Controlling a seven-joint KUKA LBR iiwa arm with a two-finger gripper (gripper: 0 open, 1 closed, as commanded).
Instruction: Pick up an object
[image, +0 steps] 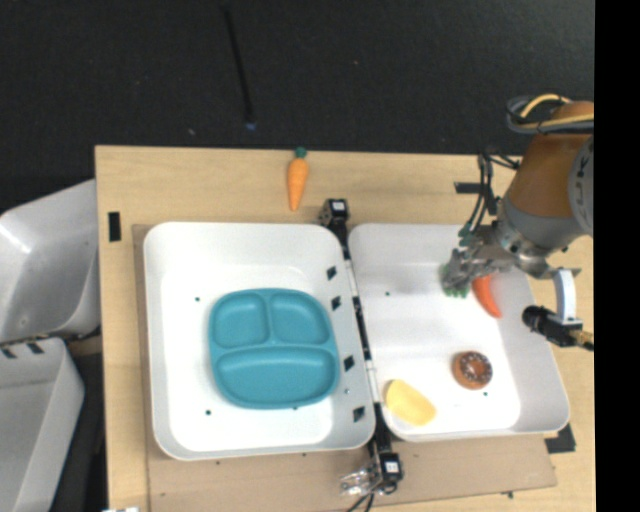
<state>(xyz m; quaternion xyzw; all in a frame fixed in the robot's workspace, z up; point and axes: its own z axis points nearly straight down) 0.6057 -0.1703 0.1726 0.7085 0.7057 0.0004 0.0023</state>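
My gripper (466, 270) hangs low over the back of the right bin (420, 250), on the grey arm with its orange band that reaches in from the right. A small orange carrot (486, 296) with a green top lies just under and to the right of the gripper, and the gripper covers part of the green end. I cannot tell whether the gripper touches it. A brown frosted doughnut (472, 369) sits nearer the front of the same bin. A yellow, lemon-like piece (410, 402) lies at the bin's front left corner.
The left bin (170, 300) holds a blue divided plate (272, 347). A second carrot (297, 180) lies on the wooden bench behind the bins. Black clips line the seam between the bins (352, 300). A cable fitting (553, 322) sticks out by the right rim.
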